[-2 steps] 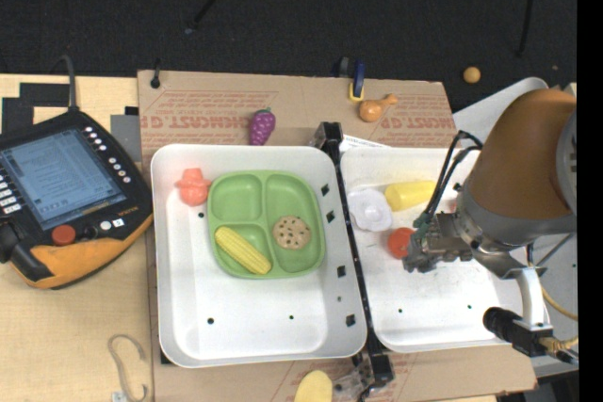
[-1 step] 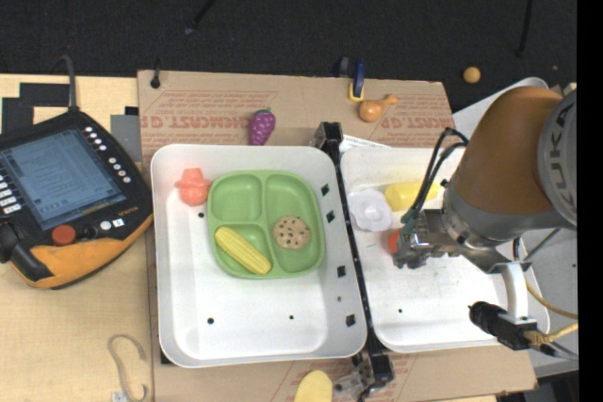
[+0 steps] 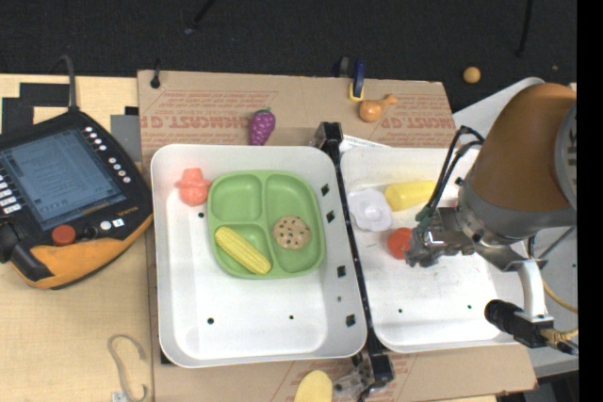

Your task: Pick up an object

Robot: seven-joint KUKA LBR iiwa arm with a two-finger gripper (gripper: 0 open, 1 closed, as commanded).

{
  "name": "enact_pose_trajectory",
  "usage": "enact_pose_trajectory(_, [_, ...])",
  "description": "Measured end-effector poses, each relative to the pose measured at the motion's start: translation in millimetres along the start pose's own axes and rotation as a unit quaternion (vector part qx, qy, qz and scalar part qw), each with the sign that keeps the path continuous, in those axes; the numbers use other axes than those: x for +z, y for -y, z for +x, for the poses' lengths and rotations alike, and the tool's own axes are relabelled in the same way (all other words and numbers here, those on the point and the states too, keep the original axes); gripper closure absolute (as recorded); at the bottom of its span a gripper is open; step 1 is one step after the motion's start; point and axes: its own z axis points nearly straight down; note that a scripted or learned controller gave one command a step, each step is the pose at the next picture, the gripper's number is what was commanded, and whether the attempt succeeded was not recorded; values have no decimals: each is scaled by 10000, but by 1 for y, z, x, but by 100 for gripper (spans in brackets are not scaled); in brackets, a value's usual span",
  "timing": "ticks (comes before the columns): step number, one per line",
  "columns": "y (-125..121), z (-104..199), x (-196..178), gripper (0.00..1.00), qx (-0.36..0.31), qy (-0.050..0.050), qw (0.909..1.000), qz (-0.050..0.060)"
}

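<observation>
Camera view, kid one: "Where is the gripper going in the right bin?"

Kid two: "It is hanging just beside the little red toy, near the yellow toy. I am guessing the red one is light, hard and slippery. Pinch its round middle. I cannot tell how the gripper is set."

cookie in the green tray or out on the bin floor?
In. The cookie lies in the green tray's lower right compartment; the corn lies in the neighbouring one, inside the left bin.
</observation>
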Motion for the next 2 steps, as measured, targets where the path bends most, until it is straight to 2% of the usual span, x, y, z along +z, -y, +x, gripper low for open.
enact_pose_trajectory(1, [-1, 13, -7, 100, -4, -4, 10000, -3])
enact_pose_trajectory(2, [3, 12, -7, 100, 16, -5, 10000, 5])
